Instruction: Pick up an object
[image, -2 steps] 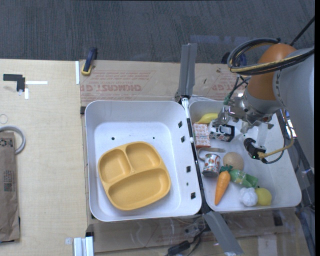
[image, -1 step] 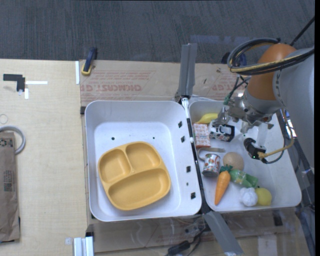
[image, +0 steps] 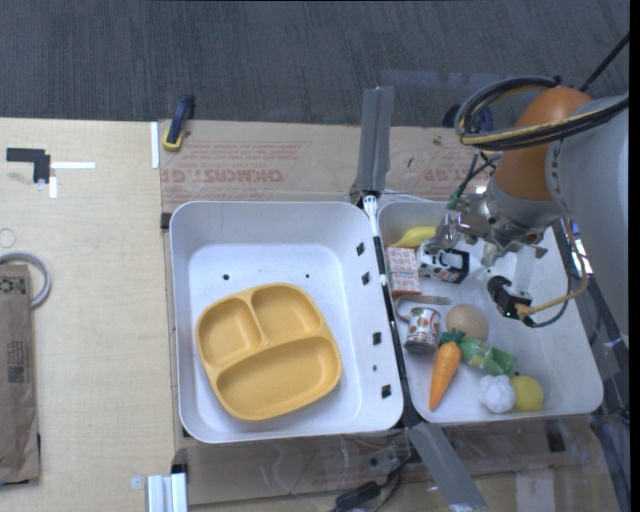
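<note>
With the pincer low among crowded toys, grip state unclear, it may snag the banana instead.

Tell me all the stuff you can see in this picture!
Shallow white plastic bins: two, white, side by side on the bench.
Yellow three-section plastic plate: one, yellow, in the left bin.
Yellow toy banana: one, yellow, top of the right bin.
Red and white snack packet: one, right bin, by its left wall.
Small printed can: one, middle of the right bin.
Beige round toy: one, beside the can.
Orange toy carrot: one, orange with green top, lower right bin.
White lumpy toy: one, white, bottom right.
Yellow toy lemon: one, beside the white toy.
Tool: one, black and silver, low over the right bin's top.
</note>
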